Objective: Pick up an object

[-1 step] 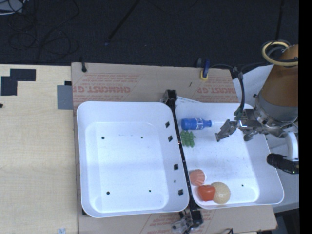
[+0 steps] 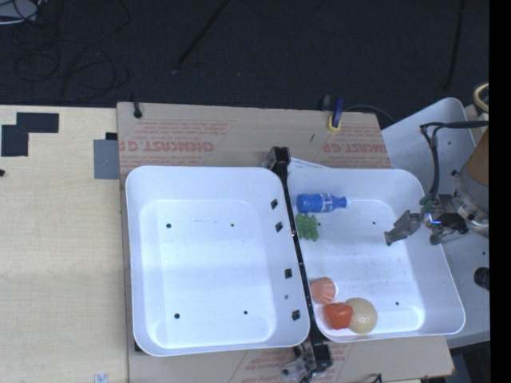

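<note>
While my gripper [image 2: 407, 228] hangs over the right bin [image 2: 435, 309] with nothing between its fingers, which stand apart, I see the blue bottle [image 2: 321, 203] at its nine o'clock, lying lengthwise, cap pointing to three o'clock.

Both white bins [image 2: 204, 190] appear smooth, semi-glossy plastic. Blue bottle [image 2: 321, 203]: shiny plastic. Brown sheet [image 2: 239, 134] beneath the bins: matt printed cardboard. Desk [image 2: 56, 254]: pale matt wood-look surface. Red [image 2: 338, 315] and yellowish [image 2: 362, 315] pieces: smooth, slightly glossy. End effector [image 2: 402, 230]: dull grey metal.
</note>
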Robot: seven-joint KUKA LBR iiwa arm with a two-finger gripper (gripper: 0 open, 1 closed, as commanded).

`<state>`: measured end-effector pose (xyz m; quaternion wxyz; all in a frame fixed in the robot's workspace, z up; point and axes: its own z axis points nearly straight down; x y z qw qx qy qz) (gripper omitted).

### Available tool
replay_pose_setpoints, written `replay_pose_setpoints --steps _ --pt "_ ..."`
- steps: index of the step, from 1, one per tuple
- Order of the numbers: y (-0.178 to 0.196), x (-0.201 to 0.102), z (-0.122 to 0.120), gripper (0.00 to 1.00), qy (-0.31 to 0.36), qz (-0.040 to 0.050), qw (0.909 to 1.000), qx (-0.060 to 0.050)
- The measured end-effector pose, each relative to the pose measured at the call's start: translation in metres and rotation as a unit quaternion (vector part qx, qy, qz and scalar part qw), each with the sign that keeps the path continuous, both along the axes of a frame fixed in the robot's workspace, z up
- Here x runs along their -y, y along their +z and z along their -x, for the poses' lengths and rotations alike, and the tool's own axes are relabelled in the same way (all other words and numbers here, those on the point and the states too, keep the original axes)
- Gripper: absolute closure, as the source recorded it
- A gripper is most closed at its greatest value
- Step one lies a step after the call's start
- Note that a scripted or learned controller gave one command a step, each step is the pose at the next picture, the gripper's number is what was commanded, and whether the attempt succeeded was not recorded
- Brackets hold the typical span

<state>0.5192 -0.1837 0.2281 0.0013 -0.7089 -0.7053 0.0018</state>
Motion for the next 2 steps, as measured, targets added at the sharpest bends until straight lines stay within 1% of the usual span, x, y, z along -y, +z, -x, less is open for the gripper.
replay_pose_setpoints --steps 1,2 --pt "-0.013 0.031 0.006 0.0 0.002 -0.0006 1.0 0.0" --pt "0.015 0.03 -0.051 0.0 0.004 0.0004 1.0 0.004"
